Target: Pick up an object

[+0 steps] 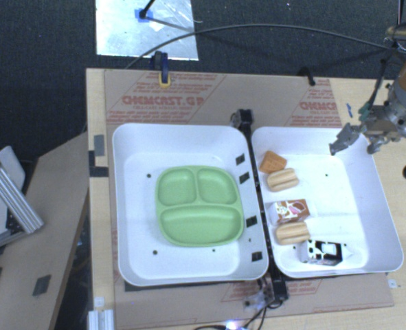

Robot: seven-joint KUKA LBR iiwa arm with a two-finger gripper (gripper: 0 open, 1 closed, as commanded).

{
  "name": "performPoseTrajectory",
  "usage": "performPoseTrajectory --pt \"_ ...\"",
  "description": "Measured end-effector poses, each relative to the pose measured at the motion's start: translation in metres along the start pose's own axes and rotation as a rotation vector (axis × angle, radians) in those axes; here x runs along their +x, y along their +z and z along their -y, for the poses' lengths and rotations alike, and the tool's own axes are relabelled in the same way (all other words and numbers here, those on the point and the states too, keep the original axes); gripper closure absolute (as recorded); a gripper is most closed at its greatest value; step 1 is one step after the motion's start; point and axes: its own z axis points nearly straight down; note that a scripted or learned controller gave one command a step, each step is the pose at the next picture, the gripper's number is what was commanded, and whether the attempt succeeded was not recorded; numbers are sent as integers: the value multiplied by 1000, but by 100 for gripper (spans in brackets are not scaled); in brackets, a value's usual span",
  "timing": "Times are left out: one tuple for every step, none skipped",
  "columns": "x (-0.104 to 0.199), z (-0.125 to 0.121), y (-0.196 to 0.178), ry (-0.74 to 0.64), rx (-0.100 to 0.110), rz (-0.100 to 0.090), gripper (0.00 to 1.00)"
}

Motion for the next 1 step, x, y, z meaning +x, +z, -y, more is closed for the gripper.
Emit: performPoseTrajectory --pt "1 -2 -7 -3 -11 2 0"
